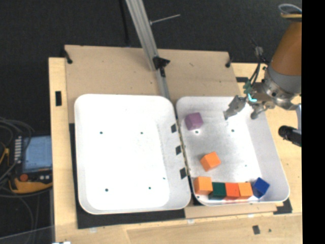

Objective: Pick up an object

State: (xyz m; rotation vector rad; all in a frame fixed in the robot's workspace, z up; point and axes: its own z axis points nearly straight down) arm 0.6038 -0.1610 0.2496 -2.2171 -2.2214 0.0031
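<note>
My gripper (244, 110) hangs over the far edge of the right bin (264, 136), its two fingers spread apart with nothing between them. A purple cube (193, 120) sits in the bin's far left corner, left of the gripper. An orange cube (210, 160) lies near the bin's middle. Along the near wall stand an orange cube (203, 184), a green cube (219, 190), two more orange cubes (238, 189) and a blue cube (260, 186).
The left bin (127, 151) lies beside the right one, with small clips along the shared edge. A metal rail (144, 32) slants down from the top to the bins' junction. A blue device and cables (30, 156) sit off the bench's left side.
</note>
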